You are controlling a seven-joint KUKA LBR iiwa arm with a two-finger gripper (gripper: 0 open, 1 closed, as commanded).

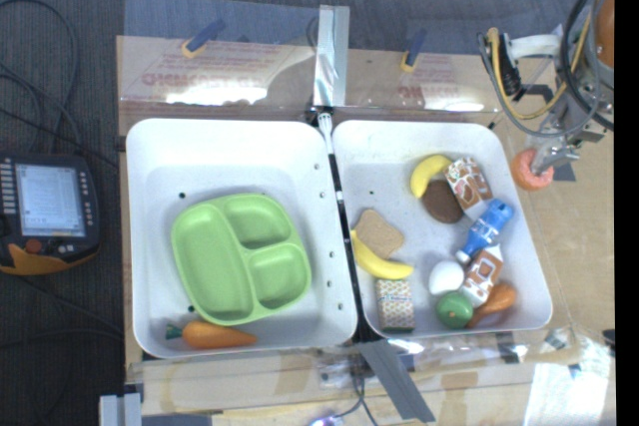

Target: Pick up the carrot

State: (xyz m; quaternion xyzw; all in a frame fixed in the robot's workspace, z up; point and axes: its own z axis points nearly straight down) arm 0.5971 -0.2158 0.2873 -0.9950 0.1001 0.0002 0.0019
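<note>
An orange carrot [212,336] with a green stub lies flat at the front edge of the left bin [150,165], just below the green divided plate [240,256]. A second orange, carrot-like piece [498,300] lies in the front right corner of the right bin [394,147], partly under a small carton. My arm sits at the far right with its orange band [605,20] by the view's edge. My gripper [557,156] hangs outside the right bin's far right corner, well away from both orange pieces.
The right bin holds two bananas [429,173], a bread slice [379,232], a brown round piece [441,202], a blue bottle [486,225], small cartons, a white egg [445,277] and a green ball [454,310]. A pink ring [532,171] lies on the bench by the gripper. Cables [509,80] loop nearby.
</note>
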